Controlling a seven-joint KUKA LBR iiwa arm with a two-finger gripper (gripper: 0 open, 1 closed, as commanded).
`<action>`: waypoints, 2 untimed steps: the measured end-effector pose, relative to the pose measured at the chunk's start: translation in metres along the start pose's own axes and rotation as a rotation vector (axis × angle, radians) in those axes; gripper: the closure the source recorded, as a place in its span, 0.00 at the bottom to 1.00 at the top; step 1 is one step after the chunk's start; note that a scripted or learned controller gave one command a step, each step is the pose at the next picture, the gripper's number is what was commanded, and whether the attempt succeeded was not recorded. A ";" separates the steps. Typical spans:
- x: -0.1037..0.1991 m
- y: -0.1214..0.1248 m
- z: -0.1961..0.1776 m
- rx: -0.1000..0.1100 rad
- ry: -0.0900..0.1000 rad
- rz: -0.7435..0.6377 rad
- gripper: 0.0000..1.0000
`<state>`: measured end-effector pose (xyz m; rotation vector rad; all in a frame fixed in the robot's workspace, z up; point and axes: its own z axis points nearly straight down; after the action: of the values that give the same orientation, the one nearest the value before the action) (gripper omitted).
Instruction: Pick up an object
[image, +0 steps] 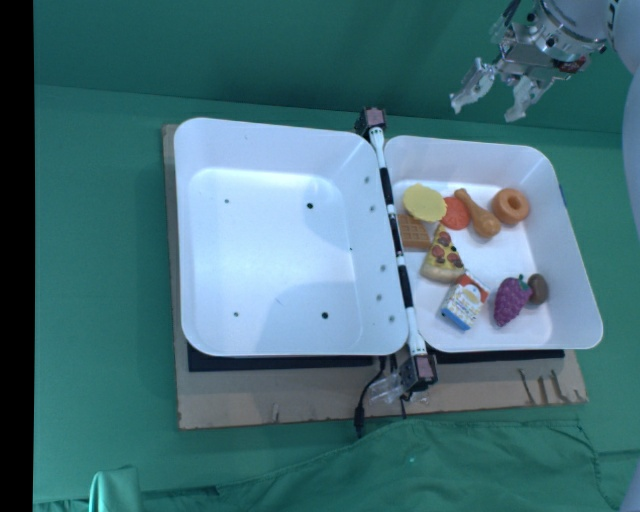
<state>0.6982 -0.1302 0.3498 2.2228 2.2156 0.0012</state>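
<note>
Gripper (495, 93) sits at upper right of the frame, above the far rim of the right bin (575, 260) and outside it, over green cloth. Jaws spread, nothing between them.

All objects are in the right bin, packed into its left and middle. Yellow disc (424, 202) lies upper left, overlapping the waffle piece (415, 232) just below it, both close to the divider rail (395, 250) between the bins. Red slice (456, 212) touches the drumstick (478, 213); donut (511, 206) sits just right of the drumstick, near the far wall. Pizza slice (441, 255) is centre-left. Small carton (463, 303) is lower centre, close to the near rim. Purple grapes (511, 300) lie beside it, touching a brown piece (538, 288).

Open room: right strip of the right bin floor, from the donut down past the brown piece, is bare. Donut and grapes have the clearest sides. Waffle and disc are tight against the left wall.

Left bin (200, 150) shows bare white floor with a few dark specks.
</note>
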 end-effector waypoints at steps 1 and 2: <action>0.000 0.000 0.000 0.000 0.000 0.000 0.00; -0.001 0.003 0.060 0.005 0.000 0.000 0.00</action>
<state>0.7009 -0.1314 0.2900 2.2257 2.2181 -0.0047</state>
